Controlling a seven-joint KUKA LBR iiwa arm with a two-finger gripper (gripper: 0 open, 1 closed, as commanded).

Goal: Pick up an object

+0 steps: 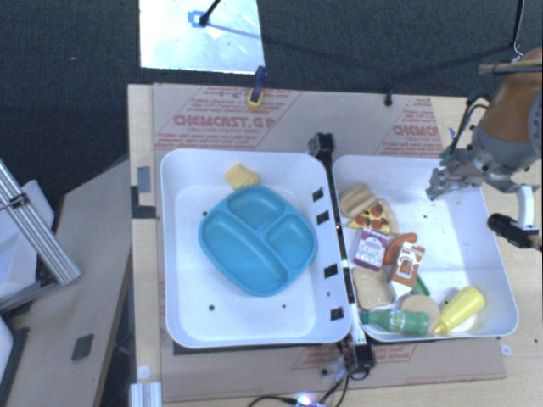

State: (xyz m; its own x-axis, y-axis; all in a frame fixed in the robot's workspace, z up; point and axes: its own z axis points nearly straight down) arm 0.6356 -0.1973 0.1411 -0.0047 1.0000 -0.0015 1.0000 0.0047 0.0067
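My gripper [443, 182] hangs at the far right end of the right bin [471, 248], over its bare back corner, with nothing visible in it. The toy food lies along this bin's left and front sides: a hot dog [356, 198], a pizza slice [374, 219], a purple packet [371, 249], an orange and white carton [407, 260], a tan bread piece [371, 288], a green bottle [395, 320] and a yellow bottle [461, 308]. In the left bin [187, 219] rest a blue divided plate [257, 240] and a small yellow piece [242, 175].
Black clips [331, 227] join the bins along the middle wall. A yellow clamp [255, 97] sits on the cardboard behind the left bin. A black part [512, 227] sticks in past the right bin's right rim. An aluminium rail [34, 227] stands far left.
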